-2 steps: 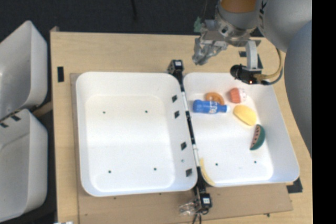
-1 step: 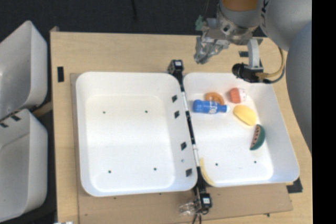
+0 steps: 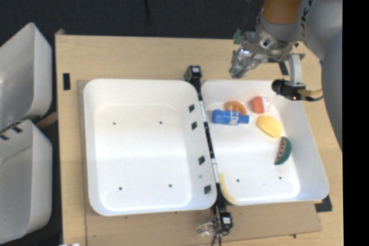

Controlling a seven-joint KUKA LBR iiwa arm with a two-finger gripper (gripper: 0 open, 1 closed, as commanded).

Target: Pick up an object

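Observation:
The right bin (image 3: 305,181) holds a blue bottle (image 3: 229,118), an orange round piece (image 3: 234,106), a small pink and white item (image 3: 260,104), a yellow lemon-like piece (image 3: 268,125) and a watermelon slice (image 3: 282,151). A pale yellow thing (image 3: 225,190) lies against the bin's left wall near the front. My gripper (image 3: 240,68) hangs above the far left corner of the right bin, clear of every object, with nothing between its fingers. The fingers point down and to the left.
The left bin (image 3: 92,141) sits beside the right one, with a black-clipped divider (image 3: 203,135) between them. White boxes (image 3: 20,124) stand off the bench at the left. A black cable with a red light (image 3: 291,91) hangs over the right bin's far rim.

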